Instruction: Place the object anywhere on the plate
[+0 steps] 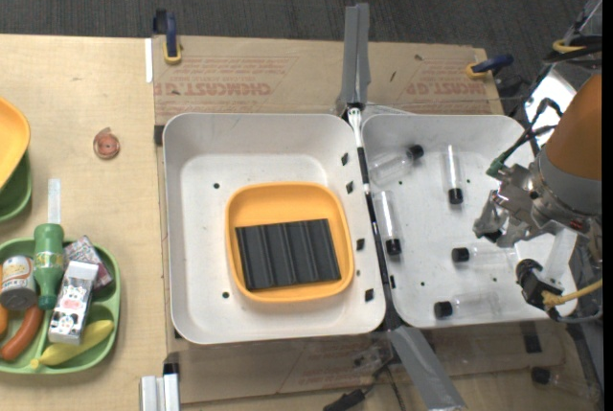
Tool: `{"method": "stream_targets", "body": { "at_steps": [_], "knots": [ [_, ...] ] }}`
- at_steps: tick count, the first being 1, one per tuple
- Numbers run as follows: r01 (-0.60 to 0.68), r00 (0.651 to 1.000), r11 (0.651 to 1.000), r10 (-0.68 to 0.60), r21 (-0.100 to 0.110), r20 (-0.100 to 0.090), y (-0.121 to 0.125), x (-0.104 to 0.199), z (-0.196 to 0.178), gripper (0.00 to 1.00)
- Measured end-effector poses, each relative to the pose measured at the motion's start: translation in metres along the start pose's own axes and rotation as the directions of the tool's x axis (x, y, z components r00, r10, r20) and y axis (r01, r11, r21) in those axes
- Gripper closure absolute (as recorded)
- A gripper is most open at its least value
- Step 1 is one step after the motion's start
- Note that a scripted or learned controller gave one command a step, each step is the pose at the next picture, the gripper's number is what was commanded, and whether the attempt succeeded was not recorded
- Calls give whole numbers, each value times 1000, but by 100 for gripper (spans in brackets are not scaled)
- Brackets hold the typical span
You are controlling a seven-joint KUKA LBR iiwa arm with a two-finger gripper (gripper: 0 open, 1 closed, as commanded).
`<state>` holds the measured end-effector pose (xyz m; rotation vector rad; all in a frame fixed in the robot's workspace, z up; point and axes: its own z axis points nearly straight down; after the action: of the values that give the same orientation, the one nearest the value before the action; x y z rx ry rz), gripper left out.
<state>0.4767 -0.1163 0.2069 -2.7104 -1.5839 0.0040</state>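
gripper [498, 217] hung at the right edge of the right bin [421, 126], operator, and you could not tell from this slanted overhead view what state it was in. several clear tubes with black caps [452, 177] lay scattered on that bin's floor. the orange plate [287, 198] sat in the left bin [192, 208], carrying a dark ridged block [287, 254].

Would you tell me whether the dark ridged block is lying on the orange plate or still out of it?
On it. The dark ridged block lies flat inside the orange plate in the left bin, orange rim showing all round.
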Motion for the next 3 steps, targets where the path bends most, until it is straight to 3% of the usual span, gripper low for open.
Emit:
{"method": "stream_targets", "body": {
  "at_steps": [1,2,3],
  "knots": [
    [217,976,976,-217,0,3,63,60,-48,100],
    [464,886,886,-464,2,2,66,64,-33,100],
    [694,720,720,-694,0,1,64,63,-19,100]
  ]
}}
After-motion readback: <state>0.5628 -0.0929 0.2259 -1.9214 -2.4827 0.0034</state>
